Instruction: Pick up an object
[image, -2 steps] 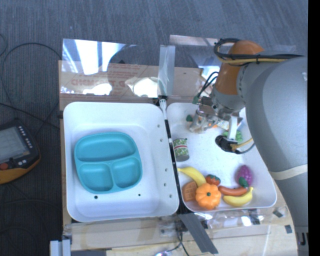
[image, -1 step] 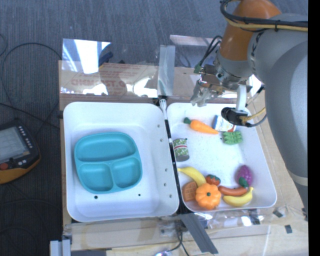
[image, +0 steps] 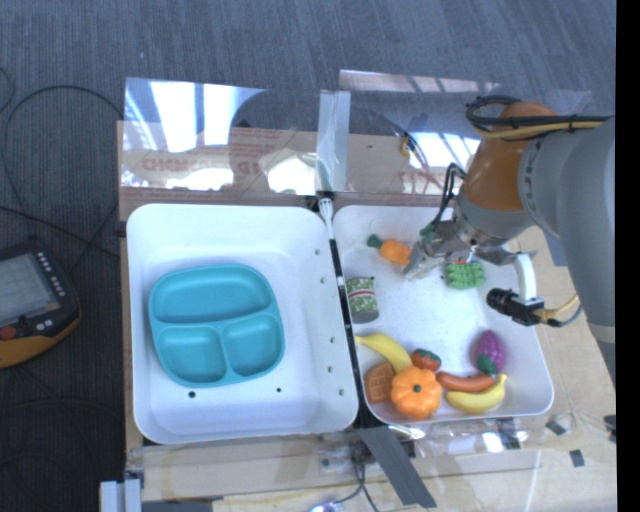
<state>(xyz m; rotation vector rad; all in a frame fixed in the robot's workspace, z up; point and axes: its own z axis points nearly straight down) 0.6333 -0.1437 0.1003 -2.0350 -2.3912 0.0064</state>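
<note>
The right bin holds several toy foods. An orange carrot lies at its back left and a green leafy piece sits to the carrot's right. My gripper hangs low in the bin between these two, close to the carrot's right end. Nothing is visibly held. Toward the front lie a small green can, a yellow banana, an orange pumpkin, a purple fruit, a red sausage and a second banana.
The left bin holds a teal divided tray. The grey arm with its orange band covers the right bin's back right corner. A black fitting with a cable hangs by the bin's right wall. A handheld pendant lies off the bench at left.
</note>
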